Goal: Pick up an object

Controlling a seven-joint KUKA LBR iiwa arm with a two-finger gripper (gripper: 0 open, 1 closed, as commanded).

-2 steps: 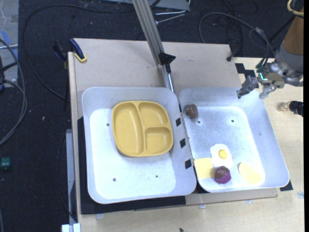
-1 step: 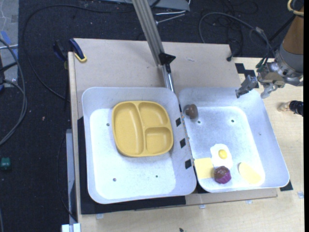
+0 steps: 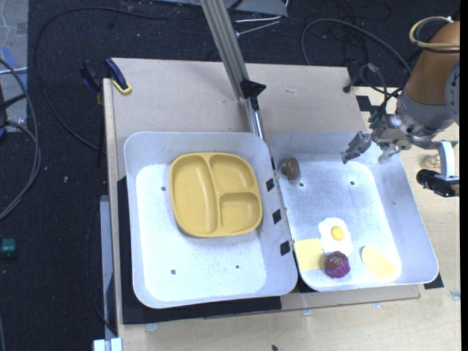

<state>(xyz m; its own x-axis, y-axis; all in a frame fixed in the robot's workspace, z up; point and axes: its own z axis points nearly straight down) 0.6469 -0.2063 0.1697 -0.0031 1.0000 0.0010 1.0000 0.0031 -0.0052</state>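
The right white bin [image 3: 365, 203] holds several small objects. A brown round piece [image 3: 290, 168] lies near its far left corner. Toward the front lie a fried egg [image 3: 335, 232], a yellow square slice [image 3: 308, 254], a purple round item [image 3: 336, 264] and a pale yellow oval [image 3: 379, 262]. My gripper [image 3: 371, 146] hangs over the bin's far right rim, well apart from all of them. Its two fingers spread apart, with nothing between them.
The left white bin [image 3: 146, 218] carries a yellow divided plate [image 3: 216, 194]. A slanted metal pole [image 3: 227, 42] runs down to the gap between the bins. Cables lie on the dark floor around the bench.
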